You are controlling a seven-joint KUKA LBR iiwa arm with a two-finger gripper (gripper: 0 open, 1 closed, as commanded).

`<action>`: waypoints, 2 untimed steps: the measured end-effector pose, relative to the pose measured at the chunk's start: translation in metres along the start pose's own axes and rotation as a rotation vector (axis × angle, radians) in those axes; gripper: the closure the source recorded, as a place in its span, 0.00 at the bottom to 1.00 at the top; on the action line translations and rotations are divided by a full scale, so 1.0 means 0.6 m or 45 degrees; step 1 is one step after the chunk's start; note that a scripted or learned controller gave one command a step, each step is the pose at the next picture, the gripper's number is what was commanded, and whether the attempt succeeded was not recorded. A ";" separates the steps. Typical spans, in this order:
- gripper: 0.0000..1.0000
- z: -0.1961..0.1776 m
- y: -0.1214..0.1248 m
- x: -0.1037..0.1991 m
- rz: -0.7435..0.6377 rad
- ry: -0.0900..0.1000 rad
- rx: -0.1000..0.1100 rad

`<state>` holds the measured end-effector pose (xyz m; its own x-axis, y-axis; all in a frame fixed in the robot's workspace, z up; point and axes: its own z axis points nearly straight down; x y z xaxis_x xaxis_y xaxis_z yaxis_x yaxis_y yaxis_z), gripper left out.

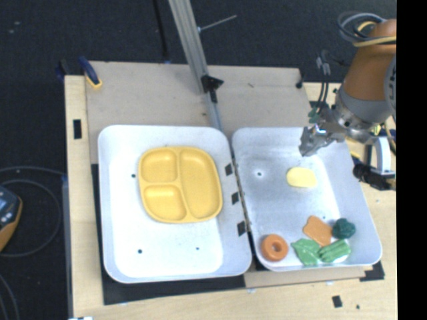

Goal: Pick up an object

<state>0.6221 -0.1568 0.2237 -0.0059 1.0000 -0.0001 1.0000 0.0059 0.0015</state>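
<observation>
Two white bins (120, 259) (267, 145). One yellow tray (180, 184). One pale yellow lump (301, 177). One orange ring (274, 247). One orange piece (317, 231). Three green pieces (344, 229) (334, 251) (305, 251). One gripper (311, 143).

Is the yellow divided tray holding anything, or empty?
Empty. The yellow tray in the left bin shows all three compartments bare; the toy food lies in the right bin.

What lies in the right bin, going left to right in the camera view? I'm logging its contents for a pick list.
Orange ring → pale yellow piece → orange block → dark green piece.
</observation>
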 end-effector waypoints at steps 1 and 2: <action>1.00 0.011 -0.008 0.084 -0.001 0.001 0.002; 1.00 0.020 -0.009 0.173 -0.001 0.002 0.002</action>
<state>0.6159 -0.0531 0.2117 -0.0070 1.0000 0.0013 1.0000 0.0070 0.0001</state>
